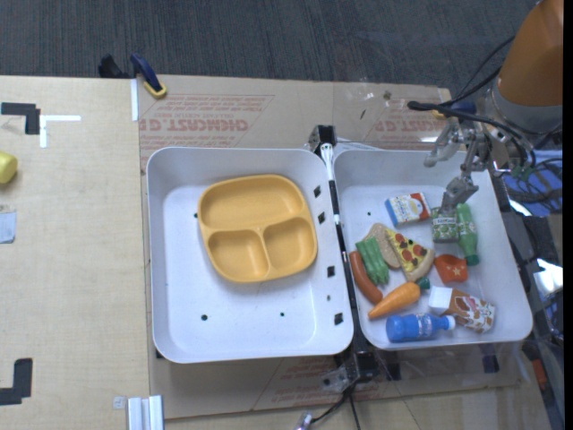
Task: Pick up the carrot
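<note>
The orange carrot (394, 300) lies at a slant in the front part of the right bin (512, 267), between a red sausage (363, 276) and a blue bottle (416, 327). My gripper (452, 170) hangs over the back of the same bin, well behind the carrot and to its right. Its fingers (462, 188) stand open with nothing between them. The lower fingertip hovers just above a small can (445, 227) and a green bottle (466, 231).
Packed around the carrot are a pizza slice (405, 251), a green pod (374, 260), a red tomato (450, 267), a blue-and-red carton (409, 208) and a printed packet (472, 312). The left bin (170, 267) holds a yellow divided plate (258, 227).
</note>
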You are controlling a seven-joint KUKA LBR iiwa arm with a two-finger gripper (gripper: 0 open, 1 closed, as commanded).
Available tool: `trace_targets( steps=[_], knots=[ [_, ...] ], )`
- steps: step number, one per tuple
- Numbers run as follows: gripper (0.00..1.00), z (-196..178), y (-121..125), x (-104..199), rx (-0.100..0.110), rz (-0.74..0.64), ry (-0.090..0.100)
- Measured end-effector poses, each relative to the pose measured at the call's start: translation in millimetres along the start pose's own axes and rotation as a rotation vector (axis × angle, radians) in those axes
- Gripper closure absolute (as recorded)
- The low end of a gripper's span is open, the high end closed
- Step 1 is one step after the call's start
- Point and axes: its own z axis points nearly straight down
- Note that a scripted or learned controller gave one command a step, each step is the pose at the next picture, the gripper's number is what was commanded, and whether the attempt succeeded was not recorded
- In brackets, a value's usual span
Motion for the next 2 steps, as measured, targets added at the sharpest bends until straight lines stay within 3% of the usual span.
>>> trace_targets(
  steps=[1,2],
  knots=[
    [0.0,98,66,41,-0.001,0.068,0.001],
    [0.0,114,48,83,0.001,-0.109,-0.009]
  ],
)
